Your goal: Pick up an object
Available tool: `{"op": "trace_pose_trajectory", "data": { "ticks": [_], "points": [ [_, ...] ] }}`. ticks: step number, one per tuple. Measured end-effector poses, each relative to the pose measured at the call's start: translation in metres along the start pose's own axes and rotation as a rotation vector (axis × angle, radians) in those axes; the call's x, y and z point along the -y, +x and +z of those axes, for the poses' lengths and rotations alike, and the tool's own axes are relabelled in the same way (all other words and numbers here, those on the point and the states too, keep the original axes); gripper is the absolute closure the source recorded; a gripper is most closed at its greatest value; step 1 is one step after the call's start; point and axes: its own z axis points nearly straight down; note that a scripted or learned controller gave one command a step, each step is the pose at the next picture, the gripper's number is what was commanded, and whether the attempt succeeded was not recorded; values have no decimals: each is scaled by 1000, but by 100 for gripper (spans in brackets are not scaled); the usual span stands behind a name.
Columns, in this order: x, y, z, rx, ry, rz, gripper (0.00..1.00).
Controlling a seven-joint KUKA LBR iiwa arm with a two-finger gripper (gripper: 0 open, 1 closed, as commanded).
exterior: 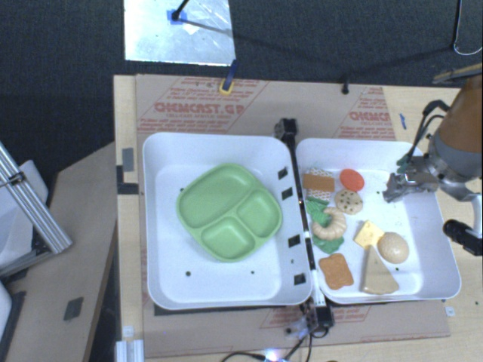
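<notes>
The right bin (434,225) holds several toy foods: a red tomato slice (352,179), a brown wafer (318,182), a speckled cookie (348,200), a green leafy piece (318,216), a tan croissant (330,225), a yellow cheese square (368,234), a beige egg-like ball (392,247), a pale wedge (377,275) and an orange cracker (336,271). My gripper (394,188) hangs over the right bin's upper right part, to the right of the tomato slice and above the cheese. I see nothing between its fingers.
The left bin (162,202) carries a green three-compartment plate (229,213). A black hinge strip (296,202) runs between the bins. The arm enters from the right edge. A shiny sheet (181,21) lies beyond the bench.
</notes>
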Motion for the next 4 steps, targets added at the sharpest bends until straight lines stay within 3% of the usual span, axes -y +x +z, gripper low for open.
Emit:
{"op": "trace_pose_trajectory", "data": {
  "ticks": [1,4],
  "points": [
    [-2,0,-36,0,0,-5,100],
    [-27,172,-43,-4,3,-12,100]
  ]
}}
